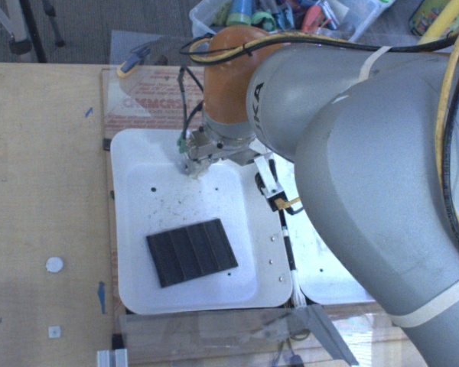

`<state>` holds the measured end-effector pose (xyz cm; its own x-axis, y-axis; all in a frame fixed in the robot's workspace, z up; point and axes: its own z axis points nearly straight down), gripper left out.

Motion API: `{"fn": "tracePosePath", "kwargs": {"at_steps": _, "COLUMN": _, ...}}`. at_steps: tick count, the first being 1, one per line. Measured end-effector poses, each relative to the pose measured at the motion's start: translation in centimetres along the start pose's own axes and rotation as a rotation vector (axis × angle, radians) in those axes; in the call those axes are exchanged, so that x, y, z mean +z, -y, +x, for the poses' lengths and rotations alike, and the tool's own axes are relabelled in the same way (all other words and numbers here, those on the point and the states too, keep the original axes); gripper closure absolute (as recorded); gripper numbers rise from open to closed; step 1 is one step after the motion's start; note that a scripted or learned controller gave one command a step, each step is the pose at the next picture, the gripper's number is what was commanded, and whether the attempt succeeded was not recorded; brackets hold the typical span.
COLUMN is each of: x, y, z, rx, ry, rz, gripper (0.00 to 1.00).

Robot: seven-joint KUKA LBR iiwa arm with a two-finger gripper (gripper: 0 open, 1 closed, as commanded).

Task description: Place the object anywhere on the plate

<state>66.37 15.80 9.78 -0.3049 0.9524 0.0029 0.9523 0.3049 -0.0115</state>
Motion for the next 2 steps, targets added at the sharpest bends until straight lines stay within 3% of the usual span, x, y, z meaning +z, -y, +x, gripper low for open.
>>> {"fn": "tracePosePath", "kwargs": {"at_steps": 1, "x": -6.7, "y": -1.9, "z": 5.2, "rx": -0.057, "ry": 0.004, "rz": -0.014, "gripper": 1.0}}
{"fn": "tracePosePath", "kwargs": {"at_steps": 2, "x": -4.8, "y": -2.0, "z": 5.7, "rx": -0.504, "ry": 0.005, "rz": -0.011, "gripper": 1.0}}
